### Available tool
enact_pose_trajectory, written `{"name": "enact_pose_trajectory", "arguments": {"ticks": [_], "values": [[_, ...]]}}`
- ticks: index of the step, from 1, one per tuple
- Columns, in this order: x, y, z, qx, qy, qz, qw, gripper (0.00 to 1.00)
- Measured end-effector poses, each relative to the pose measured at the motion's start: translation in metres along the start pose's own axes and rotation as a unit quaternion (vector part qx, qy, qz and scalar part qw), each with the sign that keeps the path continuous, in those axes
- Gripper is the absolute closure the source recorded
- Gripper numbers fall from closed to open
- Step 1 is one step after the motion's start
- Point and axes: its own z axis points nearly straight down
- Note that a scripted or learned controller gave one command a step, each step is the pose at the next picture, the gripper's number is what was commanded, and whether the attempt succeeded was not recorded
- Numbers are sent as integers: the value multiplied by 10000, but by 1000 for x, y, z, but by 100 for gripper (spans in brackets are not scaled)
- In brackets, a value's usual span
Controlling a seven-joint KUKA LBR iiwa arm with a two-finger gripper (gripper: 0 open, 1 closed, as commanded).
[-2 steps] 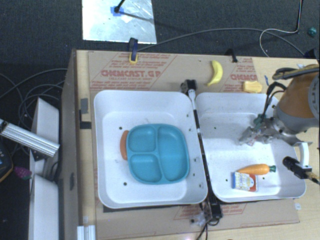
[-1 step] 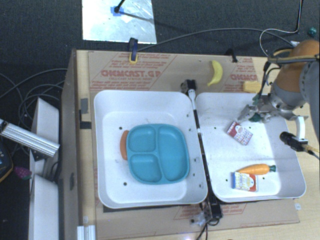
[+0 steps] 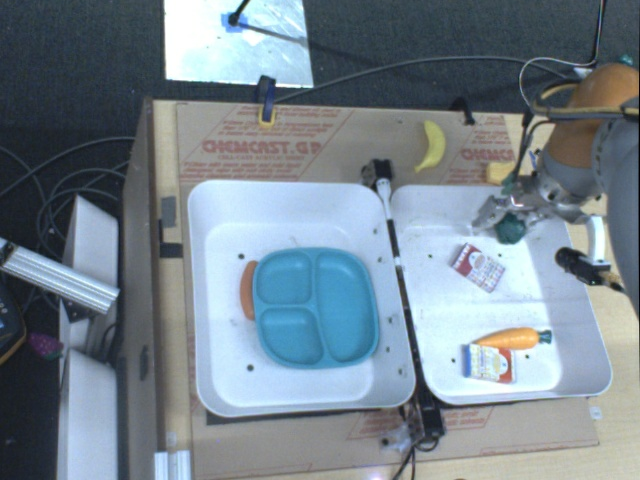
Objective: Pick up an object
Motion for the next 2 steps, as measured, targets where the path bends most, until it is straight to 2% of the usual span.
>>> {"name": "enact_pose_trajectory", "arguments": {"ticks": [1, 2], "values": [[0, 2, -11, -33, -21, -23, 10000, 100], [51, -88, -103, -27, -9, 12, 10000, 100]]}}
